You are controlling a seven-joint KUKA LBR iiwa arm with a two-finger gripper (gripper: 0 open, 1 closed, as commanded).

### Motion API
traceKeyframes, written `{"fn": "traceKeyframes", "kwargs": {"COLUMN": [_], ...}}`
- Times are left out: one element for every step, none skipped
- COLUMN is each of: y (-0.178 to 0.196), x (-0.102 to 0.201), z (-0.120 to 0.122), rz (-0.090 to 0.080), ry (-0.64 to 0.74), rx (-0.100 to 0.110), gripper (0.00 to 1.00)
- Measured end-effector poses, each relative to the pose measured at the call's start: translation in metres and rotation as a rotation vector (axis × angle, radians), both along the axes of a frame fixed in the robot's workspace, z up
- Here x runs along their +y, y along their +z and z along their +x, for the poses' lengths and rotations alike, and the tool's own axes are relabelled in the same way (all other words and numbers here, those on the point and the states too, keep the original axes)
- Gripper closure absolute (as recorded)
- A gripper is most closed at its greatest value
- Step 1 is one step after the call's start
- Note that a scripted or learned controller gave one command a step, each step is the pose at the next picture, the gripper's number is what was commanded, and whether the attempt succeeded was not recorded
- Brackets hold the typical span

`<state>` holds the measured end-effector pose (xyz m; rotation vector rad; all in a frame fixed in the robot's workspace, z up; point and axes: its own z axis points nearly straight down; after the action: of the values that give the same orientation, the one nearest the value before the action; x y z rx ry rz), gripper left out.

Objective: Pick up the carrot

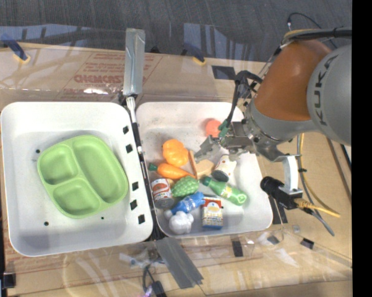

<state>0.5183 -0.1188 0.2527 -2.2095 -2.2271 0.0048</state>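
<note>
The carrot (168, 171), orange with a small green top, lies on its side in the right bin (173, 119), near that bin's left wall and just below an orange pepper (175, 151). My gripper (210, 151) hangs low over the middle of the right bin, to the right of the carrot and a little above it. A pale beige piece (203, 166) lies between them. Nothing orange shows in the gripper, and the carrot rests free among the other toys.
Around the carrot lie a small can (161, 191), a bumpy green toy (186, 185), a green bottle (226, 192), a blue item (189, 203), a small carton (212, 215) and a red-orange ball (211, 127). A green divided plate (82, 175) sits in the left bin (18, 228).
</note>
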Motion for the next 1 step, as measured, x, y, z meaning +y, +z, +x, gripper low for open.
{"fn": "traceKeyframes", "kwargs": {"y": [-0.0839], "x": [0.0077], "z": [0.0561], "rz": [-0.001], "ry": [-0.114], "rx": [0.002], "gripper": [0.00]}}
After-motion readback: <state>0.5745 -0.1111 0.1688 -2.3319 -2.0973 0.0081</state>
